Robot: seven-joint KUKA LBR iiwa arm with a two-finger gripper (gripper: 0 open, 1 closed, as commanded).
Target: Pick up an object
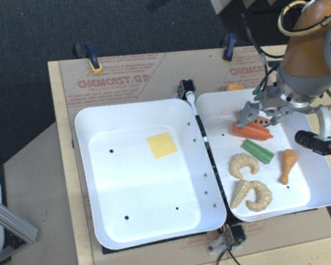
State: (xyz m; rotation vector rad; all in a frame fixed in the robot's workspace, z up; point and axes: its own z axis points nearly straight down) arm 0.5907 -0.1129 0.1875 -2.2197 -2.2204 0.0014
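Camera view: the surface (69, 168) is a tan board with red printed lettering along its upper edge, held by two blue clamps (91, 55) at the top of the frame, with dark carpeted floor (37, 30) beyond it in the upper left. Two shallow white bins sit side by side on it. The left bin (104, 223) fills the centre-left of the frame and holds a flat yellow square (162, 145) near its upper middle. The right bin (319, 192) sits centre-right. The arm (312, 43), grey with an orange section, enters from the upper right, and its end effector (261, 113) hangs low over the upper part of the right bin; how far it is open cannot be told. Directly below it lies an orange-red carrot-like piece (250, 130), tapered, lying flat. Lower in that bin: a green stick (257, 150), a tan drumstick (286, 164), and three pale curled shrimp-like pieces (243, 164) clustered lower centre.
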